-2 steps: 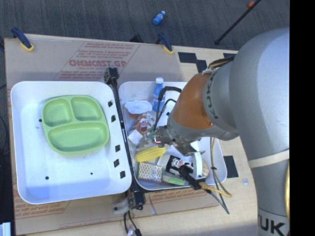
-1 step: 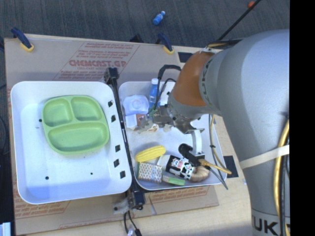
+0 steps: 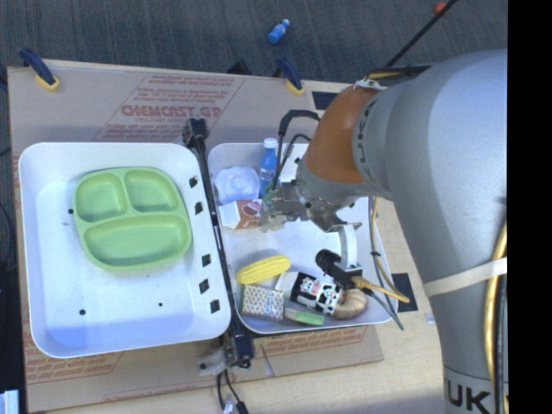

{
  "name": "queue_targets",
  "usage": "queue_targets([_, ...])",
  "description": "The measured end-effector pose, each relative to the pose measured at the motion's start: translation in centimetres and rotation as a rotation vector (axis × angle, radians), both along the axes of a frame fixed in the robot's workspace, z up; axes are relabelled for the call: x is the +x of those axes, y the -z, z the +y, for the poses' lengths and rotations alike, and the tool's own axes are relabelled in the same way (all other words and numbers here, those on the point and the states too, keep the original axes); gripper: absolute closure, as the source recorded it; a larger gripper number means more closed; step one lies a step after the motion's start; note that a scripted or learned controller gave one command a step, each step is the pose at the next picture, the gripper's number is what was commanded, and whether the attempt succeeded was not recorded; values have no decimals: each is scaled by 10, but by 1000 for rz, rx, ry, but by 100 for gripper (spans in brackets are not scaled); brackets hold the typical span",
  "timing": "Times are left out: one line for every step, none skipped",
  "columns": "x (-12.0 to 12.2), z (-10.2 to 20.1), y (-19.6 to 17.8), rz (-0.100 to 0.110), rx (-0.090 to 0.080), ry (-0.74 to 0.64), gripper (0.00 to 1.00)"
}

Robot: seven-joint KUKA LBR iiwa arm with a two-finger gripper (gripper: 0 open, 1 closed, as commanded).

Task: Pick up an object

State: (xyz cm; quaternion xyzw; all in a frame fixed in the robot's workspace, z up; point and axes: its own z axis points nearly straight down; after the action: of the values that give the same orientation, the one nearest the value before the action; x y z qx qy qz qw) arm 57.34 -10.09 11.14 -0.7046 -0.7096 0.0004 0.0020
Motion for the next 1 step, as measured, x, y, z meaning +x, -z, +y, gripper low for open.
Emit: queue_targets([-47,10,20,2,-2,0,100])
